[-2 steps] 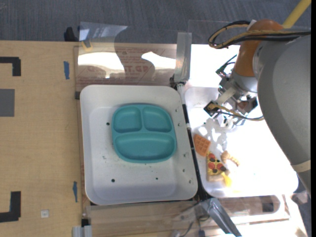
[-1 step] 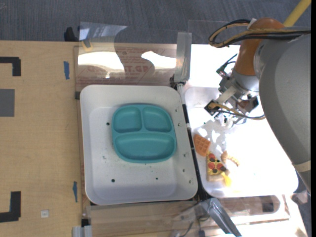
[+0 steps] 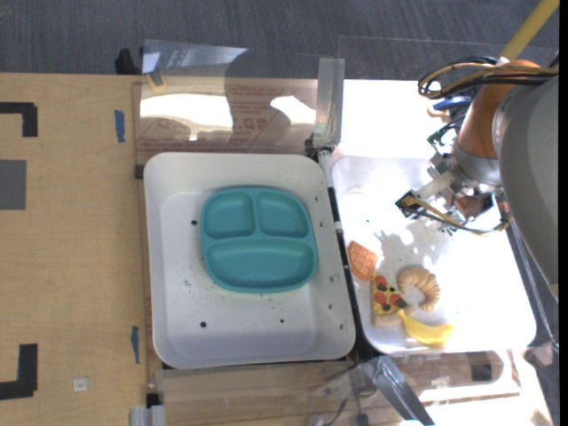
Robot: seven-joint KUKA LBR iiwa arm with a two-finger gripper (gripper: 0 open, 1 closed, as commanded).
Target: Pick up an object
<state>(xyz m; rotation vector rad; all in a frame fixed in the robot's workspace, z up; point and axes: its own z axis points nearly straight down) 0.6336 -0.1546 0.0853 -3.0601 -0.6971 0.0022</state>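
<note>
From the camera view above the bench, my arm (image 3: 524, 140) reaches in from the right, and my gripper (image 3: 441, 204) hangs over the upper part of the right bin (image 3: 497, 327). The wrist, cables and glare on the white floor crowd the tool, so I cannot tell how it is set, and I see nothing carried in it.

The things I could pick lie together in the lower left part of that bin, below and a little left of my tool. There is a toy waffle (image 3: 362, 260) close to the bin's left wall, a toy pizza slice (image 3: 384, 297) just below it, a toy croissant (image 3: 420, 287) beside the pizza, and a toy banana (image 3: 427, 330) lowest of all, touching or nearly touching the pizza and croissant. The waffle stands a little apart from the rest.

The left bin (image 3: 169, 238) bears a teal divided plate (image 3: 257, 239) lying flat near its middle, with dark specks on the bin floor around it.

I judge that I am in the approach step: over the bin, not yet over any object, nothing lifted. The next move calls for choosing one toy, shifting down the view and slightly left until I am above it, then descending. The croissant looks the bulkiest to close on; the waffle is the least crowded, though near the wall. The tight cluster risks my nudging a neighbour.
</note>
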